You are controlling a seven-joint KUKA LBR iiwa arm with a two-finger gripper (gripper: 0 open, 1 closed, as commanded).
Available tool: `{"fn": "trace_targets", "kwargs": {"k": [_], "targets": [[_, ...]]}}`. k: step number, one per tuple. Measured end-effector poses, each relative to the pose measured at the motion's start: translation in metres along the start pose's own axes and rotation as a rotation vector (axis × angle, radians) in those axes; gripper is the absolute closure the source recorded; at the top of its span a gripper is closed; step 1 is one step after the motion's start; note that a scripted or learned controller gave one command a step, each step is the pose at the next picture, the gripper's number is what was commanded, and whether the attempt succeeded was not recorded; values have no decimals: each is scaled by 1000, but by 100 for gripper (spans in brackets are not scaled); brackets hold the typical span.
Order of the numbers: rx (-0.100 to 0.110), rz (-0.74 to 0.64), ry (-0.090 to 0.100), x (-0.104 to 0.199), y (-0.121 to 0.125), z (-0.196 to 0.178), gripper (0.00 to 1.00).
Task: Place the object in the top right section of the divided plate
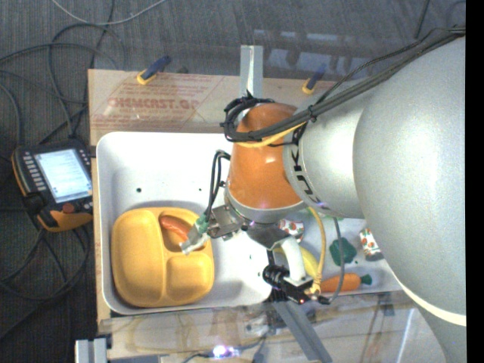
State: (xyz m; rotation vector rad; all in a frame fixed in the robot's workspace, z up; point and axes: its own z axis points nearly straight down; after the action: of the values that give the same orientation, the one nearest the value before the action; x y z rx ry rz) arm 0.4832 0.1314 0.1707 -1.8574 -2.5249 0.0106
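One orange object (174,229) already lies in the yellow divided plate's (140,267) top right section, pincer (198,235) just above it, can't tell its state, so release unconfirmed.

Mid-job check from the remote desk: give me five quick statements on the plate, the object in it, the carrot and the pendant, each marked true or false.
1. The divided plate is yellow and sits in the left bin. True.
2. An orange object lies in the plate's top right section. True.
3. The plate is flipped upside down. False: its sections face up.
4. A toy carrot lies in the left bin. False: it lies right of the plate, under the arm.
5. A handheld pendant lies left of the bench. True.
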Motion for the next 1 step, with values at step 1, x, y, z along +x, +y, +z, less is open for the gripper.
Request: {"fn": "trace_targets", "kwargs": {"k": [1], "targets": [[9,1,2,0,0,-5,100]]}}
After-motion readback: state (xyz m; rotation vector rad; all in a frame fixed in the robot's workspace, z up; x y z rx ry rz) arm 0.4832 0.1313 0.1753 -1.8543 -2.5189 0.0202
